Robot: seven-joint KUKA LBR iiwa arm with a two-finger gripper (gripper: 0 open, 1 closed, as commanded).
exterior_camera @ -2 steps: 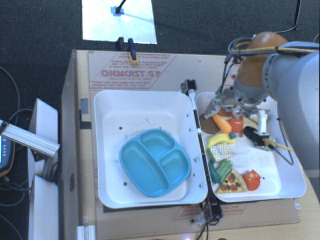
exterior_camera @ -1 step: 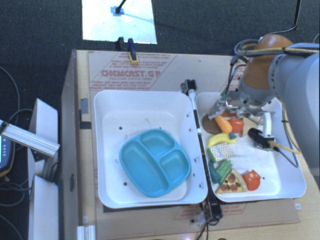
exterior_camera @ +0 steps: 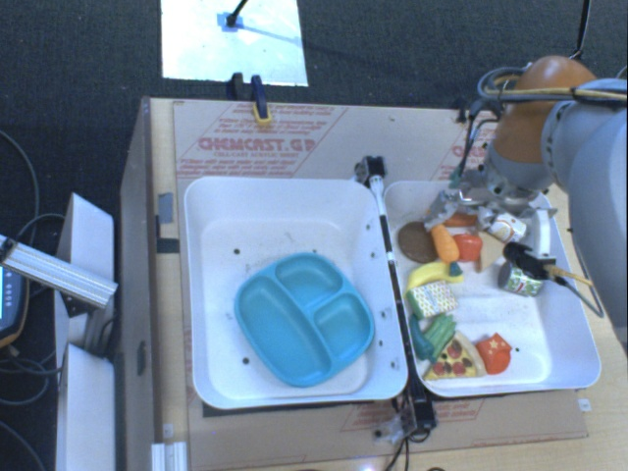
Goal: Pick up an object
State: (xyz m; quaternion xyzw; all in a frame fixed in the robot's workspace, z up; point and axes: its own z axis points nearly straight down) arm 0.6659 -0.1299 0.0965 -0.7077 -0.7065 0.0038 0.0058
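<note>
- The two white bins (exterior_camera: 285,199) look like smooth, slightly shiny plastic.
- The blue divided plate (exterior_camera: 304,319) is smooth, matt plastic.
- The bench top (exterior_camera: 294,135) looks like brown cardboard with red print.
- The floor (exterior_camera: 69,57) looks like dark, rough carpet.

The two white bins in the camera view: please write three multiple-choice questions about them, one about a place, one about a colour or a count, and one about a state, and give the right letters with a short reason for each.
1. Where does the divided plate lie?
A. in the left bin
B. in the right bin
C. on the floor

2. What colour is the divided plate?
A. red
B. light blue
C. yellow

3. How is the pizza slice lying?
A. flat on the floor of the right bin
B. held between the gripper's fingers
C. on top of the divided plate

Answers:
1. A, as the plate rests alone inside the left bin.
2. B, as its whole surface is light blue.
3. A, as it lies at the near end of the right bin, while the gripper is at the far end, over the carrot.
</note>
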